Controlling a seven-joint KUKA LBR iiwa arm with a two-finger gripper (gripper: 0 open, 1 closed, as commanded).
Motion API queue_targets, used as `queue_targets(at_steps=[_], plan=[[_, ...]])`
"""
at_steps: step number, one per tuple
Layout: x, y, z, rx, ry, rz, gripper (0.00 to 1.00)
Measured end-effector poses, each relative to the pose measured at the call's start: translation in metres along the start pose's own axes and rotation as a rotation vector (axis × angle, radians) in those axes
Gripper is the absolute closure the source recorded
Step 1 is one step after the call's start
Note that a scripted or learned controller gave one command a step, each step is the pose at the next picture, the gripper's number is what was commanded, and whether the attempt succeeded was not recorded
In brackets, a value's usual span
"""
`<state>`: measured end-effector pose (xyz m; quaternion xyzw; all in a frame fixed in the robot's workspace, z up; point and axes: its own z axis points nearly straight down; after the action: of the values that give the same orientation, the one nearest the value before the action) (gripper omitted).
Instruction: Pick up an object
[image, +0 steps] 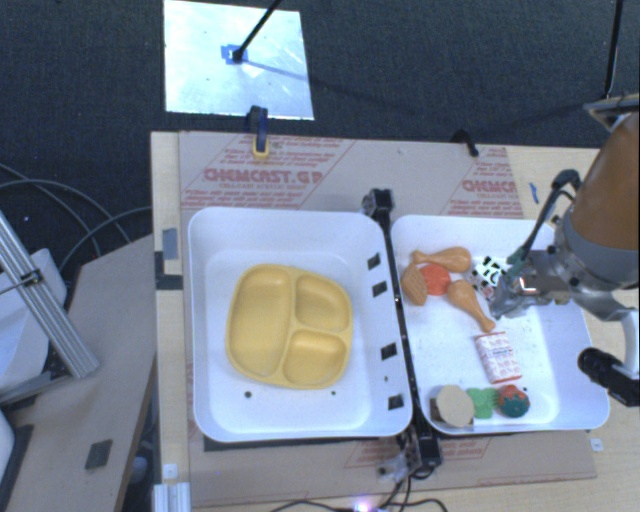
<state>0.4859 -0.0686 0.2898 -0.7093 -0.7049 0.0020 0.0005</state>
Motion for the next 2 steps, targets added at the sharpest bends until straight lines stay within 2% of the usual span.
queue_targets(at_steps=[1,2], plan=[[0.082,0.001,0.032,-0.003,0.005,-0.018,1.00],[-0.057,0.000,0.065,-0.003,-0.003,0.006,1.00]])
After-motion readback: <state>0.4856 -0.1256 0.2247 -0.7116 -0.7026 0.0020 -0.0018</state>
